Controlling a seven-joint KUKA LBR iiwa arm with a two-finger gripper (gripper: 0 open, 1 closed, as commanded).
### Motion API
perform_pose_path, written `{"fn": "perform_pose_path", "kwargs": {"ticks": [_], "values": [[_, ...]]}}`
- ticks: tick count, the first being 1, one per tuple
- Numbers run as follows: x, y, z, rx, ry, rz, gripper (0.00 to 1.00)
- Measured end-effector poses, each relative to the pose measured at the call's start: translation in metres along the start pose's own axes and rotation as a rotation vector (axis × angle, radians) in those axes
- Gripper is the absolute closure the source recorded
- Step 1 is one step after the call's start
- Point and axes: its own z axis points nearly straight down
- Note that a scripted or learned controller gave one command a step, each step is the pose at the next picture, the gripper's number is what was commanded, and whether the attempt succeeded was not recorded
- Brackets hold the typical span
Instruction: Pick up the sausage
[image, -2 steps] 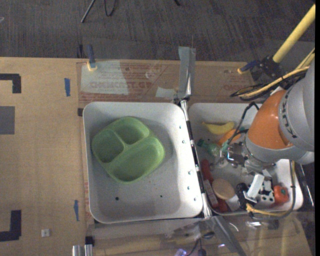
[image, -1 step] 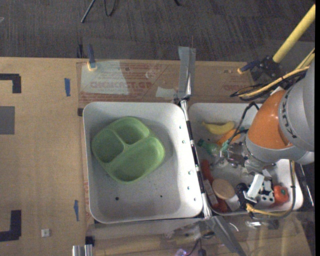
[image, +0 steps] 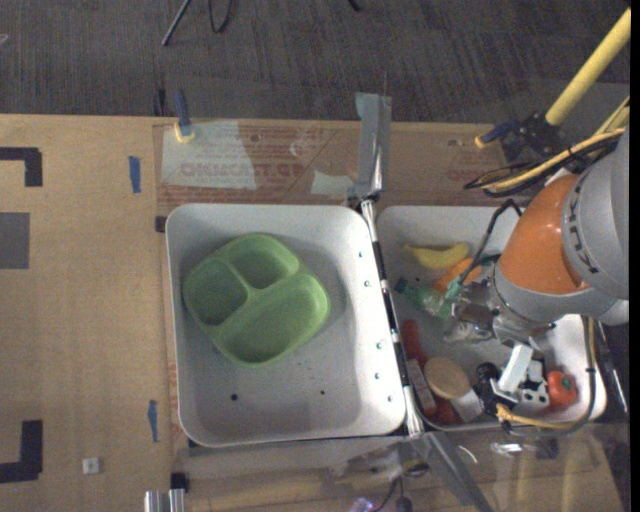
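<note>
Sausage (image: 413, 346) lies lengthwise along right bin's (image: 430, 222) left wall, just left of gripper (image: 468, 320); gripper open or closed, can't tell.

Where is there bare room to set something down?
Left bin: bare floor between the green plate and its lower wall, plus a strip along its right wall. Right bin is crowded: banana, tan disc, the arm overhead.

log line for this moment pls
hand: over right bin, below banana | grasp: unconfirmed | left bin: green plate
</note>
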Motion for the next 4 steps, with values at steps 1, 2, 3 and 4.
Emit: {"fn": "perform_pose_path", "kwargs": {"ticks": [1, 2, 3, 4], "values": [[0.101, 0.021, -0.087, 0.008, -0.002, 0.12, 1.0], [0.11, -0.062, -0.086, 0.012, -0.005, 0.327, 1.0], [0.13, -0.054, -0.061, -0.029, 0.002, 0.361, 1.0], [0.182, -0.032, -0.33, 0.008, -0.005, 0.552, 1.0]]}}
